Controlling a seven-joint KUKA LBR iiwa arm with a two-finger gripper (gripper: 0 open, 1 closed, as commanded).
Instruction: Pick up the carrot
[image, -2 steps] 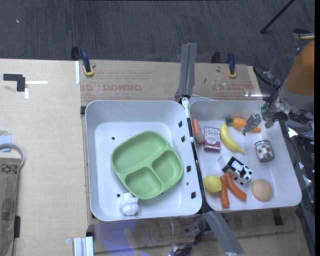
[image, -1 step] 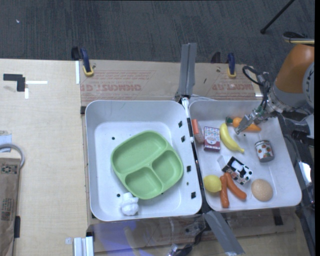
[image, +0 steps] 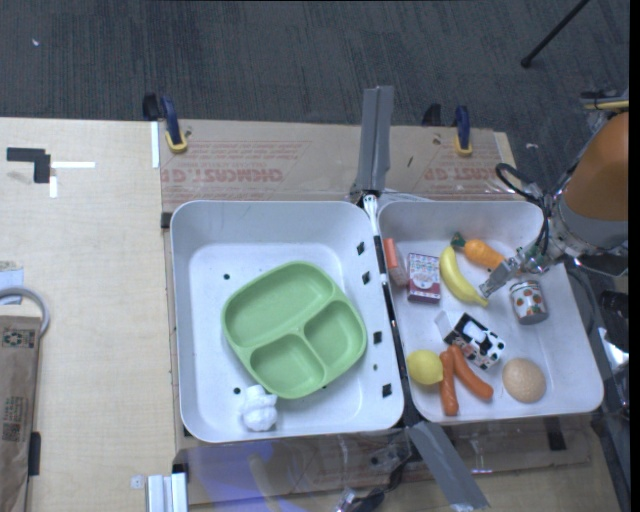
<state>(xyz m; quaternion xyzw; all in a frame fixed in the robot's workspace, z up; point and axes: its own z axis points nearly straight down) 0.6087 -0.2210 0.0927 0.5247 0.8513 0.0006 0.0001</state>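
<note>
On the wooden bench (image: 80, 250), perhaps cardboard (image: 300, 165).

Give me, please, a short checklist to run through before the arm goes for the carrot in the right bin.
1. Carrot in view, near the far wall of the right bin: ok.
2. Gripper close to the carrot: ok, just on its near side.
3. Carrot between the fingers: not ok, it lies apart.
4. Room around the carrot: not ok, the banana lies against it.
5. Can beside the gripper out of the way: cannot tell.
</note>
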